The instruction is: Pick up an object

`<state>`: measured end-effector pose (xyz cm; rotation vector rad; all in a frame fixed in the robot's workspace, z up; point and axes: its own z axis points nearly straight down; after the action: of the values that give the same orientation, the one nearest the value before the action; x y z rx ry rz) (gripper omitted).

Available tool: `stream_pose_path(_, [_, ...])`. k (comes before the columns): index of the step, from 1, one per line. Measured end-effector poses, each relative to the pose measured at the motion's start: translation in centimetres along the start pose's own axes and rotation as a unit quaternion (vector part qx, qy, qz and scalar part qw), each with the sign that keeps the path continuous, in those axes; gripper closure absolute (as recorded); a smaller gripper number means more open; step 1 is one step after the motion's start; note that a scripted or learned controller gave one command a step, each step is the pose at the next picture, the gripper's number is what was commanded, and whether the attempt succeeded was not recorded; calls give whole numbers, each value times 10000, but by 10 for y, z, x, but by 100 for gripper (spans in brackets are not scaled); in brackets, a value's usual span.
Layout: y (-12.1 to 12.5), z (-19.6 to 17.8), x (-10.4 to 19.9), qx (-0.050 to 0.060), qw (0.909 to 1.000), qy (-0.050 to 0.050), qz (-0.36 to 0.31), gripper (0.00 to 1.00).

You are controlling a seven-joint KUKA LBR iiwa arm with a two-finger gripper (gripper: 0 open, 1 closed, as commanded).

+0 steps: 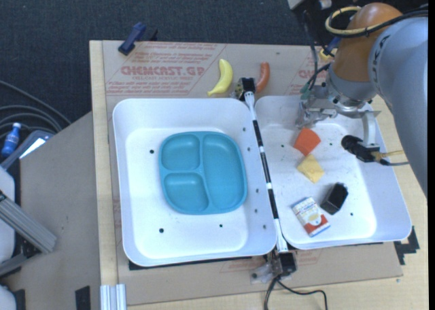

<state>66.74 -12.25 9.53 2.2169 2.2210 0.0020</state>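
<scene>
Where dark carpet ends, a bench [170, 64] bears two white bins [129, 186].

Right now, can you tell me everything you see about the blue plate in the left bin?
The blue plate is a light blue, rounded rectangular tray that looks like smooth plastic. Raised ridges split it into three compartments, and all three hold nothing. It lies flat, slightly turned, near the middle of the left bin, resting on the bin's white floor. Nothing else touches it, and the gripper is apart from it, over the right bin.
</scene>
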Motion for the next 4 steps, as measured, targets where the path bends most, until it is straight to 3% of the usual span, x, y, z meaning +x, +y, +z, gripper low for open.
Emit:
stream_pose_path(1, [0,0,0,2,10000,1,0,0])
stream_pose_path(2, [-35,11,5,28,10000,11,13,0])
stream_pose_path(3, [-34,0,6,12,10000,12,15,100])
stream_pose_path(4, [-92,-137,46,12,10000,9,5,100])
